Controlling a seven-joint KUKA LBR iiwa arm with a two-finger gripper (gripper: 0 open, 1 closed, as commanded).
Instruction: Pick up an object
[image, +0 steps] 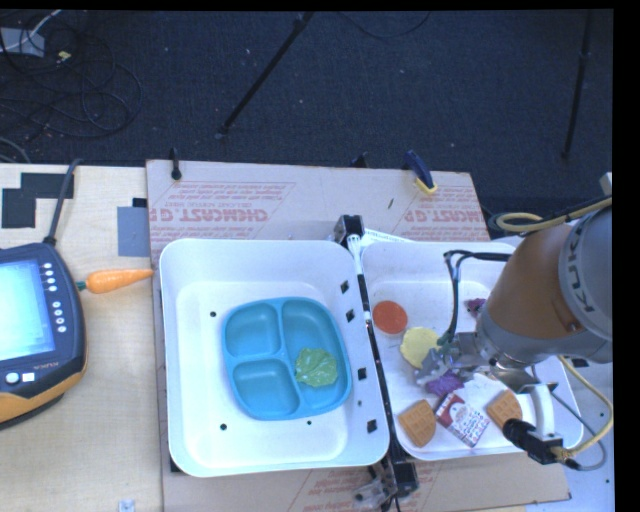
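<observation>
Grey arm reaches into the right bin (400, 262), lower right of frame, gripper (444, 362) low beside a yellow piece (418, 345) and purple toy (440, 381). Grasp step, probably. Finger spacing unclear. Next: close, then lift.

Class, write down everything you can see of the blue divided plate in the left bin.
The blue divided plate looks like glossy light-blue plastic, a rounded rectangle with three compartments. It lies flat on the floor of the left bin, turned slightly askew. A green leafy piece sits in its lower-right compartment; the other two compartments hold nothing.
</observation>
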